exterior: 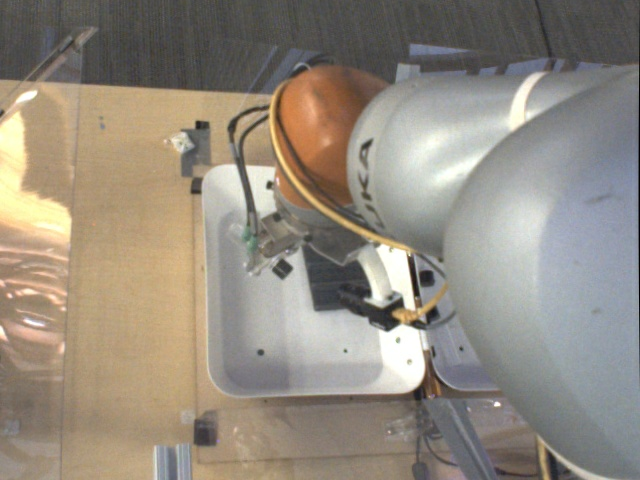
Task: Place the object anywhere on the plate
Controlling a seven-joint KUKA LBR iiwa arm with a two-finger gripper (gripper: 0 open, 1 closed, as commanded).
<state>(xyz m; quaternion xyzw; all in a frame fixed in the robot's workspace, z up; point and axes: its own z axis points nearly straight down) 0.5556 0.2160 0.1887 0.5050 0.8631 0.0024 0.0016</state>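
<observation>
My gripper (264, 251) hangs low over the upper left part of the left white bin (300, 363), under the orange band of the arm. Green-tinted metal parts show at its tip. A small black piece (283, 266) sits right by the tip; whether it is held or lying on the bin floor I cannot tell. Just to the right, a flat dark grey slab (325, 280) lies on the bin floor, partly hidden by the wrist.
The grey arm (500, 228) covers the right bin apart from a corner (460, 373). Wooden bench top (120, 268) stretches to the left. Small black clamps (198, 148) (205, 429) stand by the bin's left corners.
</observation>
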